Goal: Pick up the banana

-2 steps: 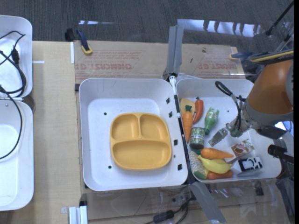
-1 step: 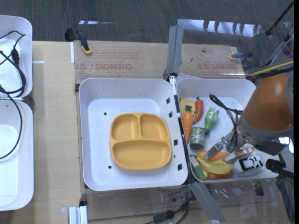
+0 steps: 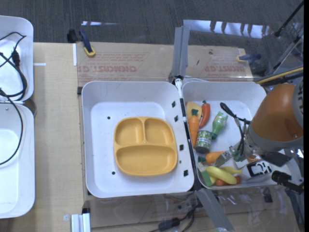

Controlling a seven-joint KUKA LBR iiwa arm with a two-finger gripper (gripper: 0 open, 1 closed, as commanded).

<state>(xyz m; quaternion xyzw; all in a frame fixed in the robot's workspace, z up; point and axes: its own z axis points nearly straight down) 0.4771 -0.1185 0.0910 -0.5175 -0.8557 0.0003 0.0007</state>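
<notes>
The banana [image 3: 222,174] lies at the front edge of the right bin [image 3: 212,88], among the toy vegetables, not yet lifted. The gripper [image 3: 240,151] hovers just above it; its state I cannot tell. The whole pick remains.

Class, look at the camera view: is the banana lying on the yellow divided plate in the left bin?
No. The banana lies in the right bin among the toy vegetables, apart from the yellow plate.
</notes>
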